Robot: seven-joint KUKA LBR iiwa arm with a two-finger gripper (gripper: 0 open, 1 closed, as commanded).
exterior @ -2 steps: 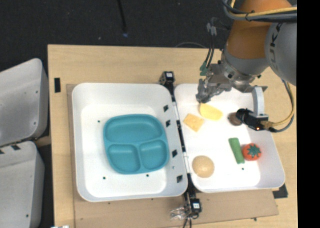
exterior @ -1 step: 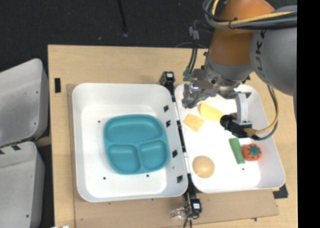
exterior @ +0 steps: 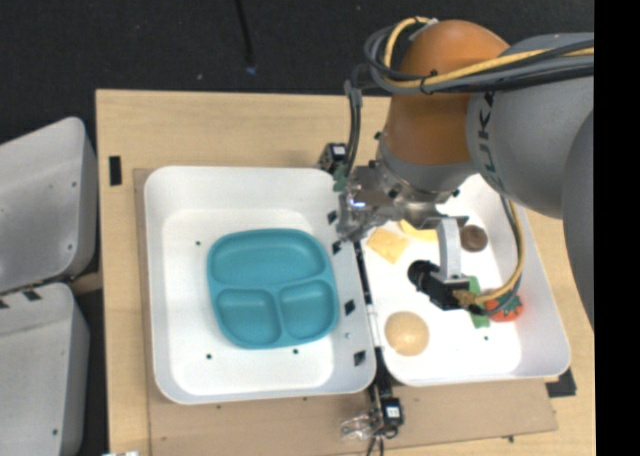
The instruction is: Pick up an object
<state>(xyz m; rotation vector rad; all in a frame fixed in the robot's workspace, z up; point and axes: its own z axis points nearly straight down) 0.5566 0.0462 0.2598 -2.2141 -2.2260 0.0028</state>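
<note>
gripper [exterior: 380,212] hangs over the inner edge of the right bin [exterior: 540,344], wrist hides the claw so cannot tell if it's spread or pinching anything. nearest candidate is the yellow wedge [exterior: 388,243], lying flat just beside the wall shared with the left bin [exterior: 170,244]. risks: wedge is low and flat, claw may skid over it and close on nothing, or clip that wall. tan ball [exterior: 406,332] could roll if bumped. small brown piece [exterior: 473,238] and teal divided plate [exterior: 271,286] are apart. writing: partial letters on the grey arm [exterior: 530,134], likely the kuka mark; no labels on objects.
</note>
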